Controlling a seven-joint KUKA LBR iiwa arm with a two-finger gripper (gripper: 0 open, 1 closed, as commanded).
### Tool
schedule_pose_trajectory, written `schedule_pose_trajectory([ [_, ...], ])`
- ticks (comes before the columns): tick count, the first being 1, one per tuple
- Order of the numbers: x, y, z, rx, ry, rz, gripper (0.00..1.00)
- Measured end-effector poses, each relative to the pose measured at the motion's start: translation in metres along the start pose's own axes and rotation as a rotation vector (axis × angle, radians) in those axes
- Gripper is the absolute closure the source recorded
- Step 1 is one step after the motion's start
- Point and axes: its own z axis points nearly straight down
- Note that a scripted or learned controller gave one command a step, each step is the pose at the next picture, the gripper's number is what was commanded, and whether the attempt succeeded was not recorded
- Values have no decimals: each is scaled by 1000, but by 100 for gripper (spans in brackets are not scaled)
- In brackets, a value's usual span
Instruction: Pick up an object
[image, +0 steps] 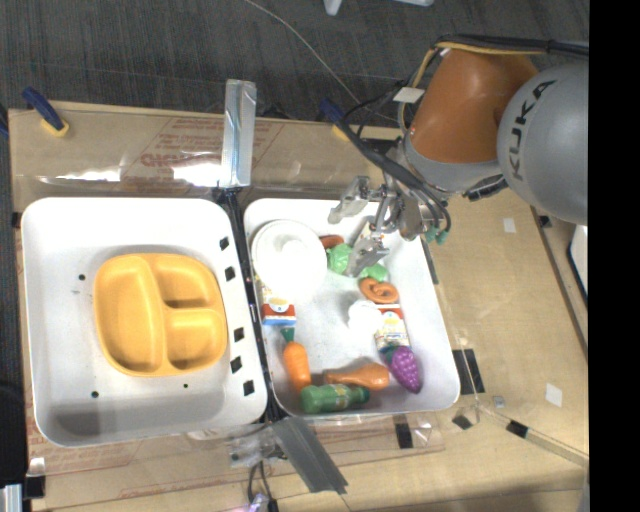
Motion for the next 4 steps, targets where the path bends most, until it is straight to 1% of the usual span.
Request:
schedule_pose_trajectory([
  [1,117,-23,139,-1,-2,11,0],
  [2,93,-45,137,-1,-3,-5,0],
  [3,91,-43,127,-1,-5,-15,100],
  [4,132,25,140,-4,1,107,100],
])
